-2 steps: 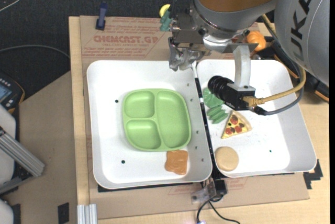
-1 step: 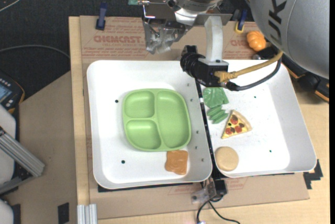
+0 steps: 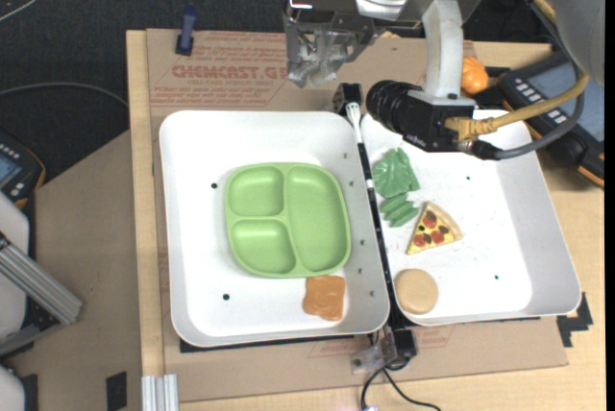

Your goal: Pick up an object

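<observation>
Gripper (image 3: 322, 54) above bins' far edge, opening cannot be told; crumpled green plastic leafy piece (image 3: 395, 184) lies nearer camera, rightward

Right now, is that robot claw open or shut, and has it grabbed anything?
Gripper: raised above the far edge of the bins; whether it is open or closed cannot be told, and nothing is seen held in it.

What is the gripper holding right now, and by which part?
Nothing visible. The gripper hangs above the bench behind the bins; the green plate, pizza slice and other items lie in the bins.
</observation>
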`<state>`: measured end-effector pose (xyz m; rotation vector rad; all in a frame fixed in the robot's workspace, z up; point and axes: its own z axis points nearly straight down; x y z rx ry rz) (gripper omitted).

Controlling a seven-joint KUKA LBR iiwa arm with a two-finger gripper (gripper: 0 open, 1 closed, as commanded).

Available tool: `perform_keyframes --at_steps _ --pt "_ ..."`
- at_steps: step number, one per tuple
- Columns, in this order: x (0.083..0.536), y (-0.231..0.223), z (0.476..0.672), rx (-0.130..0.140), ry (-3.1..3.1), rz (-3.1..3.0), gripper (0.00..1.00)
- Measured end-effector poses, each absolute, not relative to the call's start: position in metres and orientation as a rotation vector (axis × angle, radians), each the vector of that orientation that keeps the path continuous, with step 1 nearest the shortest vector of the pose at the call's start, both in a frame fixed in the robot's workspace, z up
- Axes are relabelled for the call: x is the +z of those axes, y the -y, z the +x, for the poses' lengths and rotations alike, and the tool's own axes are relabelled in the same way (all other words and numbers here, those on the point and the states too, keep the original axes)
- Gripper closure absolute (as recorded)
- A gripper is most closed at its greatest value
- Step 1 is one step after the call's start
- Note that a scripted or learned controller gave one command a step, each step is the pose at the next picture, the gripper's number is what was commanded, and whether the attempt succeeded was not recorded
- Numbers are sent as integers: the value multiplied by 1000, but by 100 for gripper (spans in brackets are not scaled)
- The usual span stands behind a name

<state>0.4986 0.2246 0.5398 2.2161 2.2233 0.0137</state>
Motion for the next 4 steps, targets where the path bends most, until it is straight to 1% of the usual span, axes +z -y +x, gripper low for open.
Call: perform_keyframes --at_steps 1,2,3,4 --pt "316 -223 530 -27 -2223 2229 100" --pt "410 -131 478 9 -2209 2229 100" --pt "186 -163 476 -23 -2227 2228 100" --pt "290 -166 503 17 -2219 2217 100"
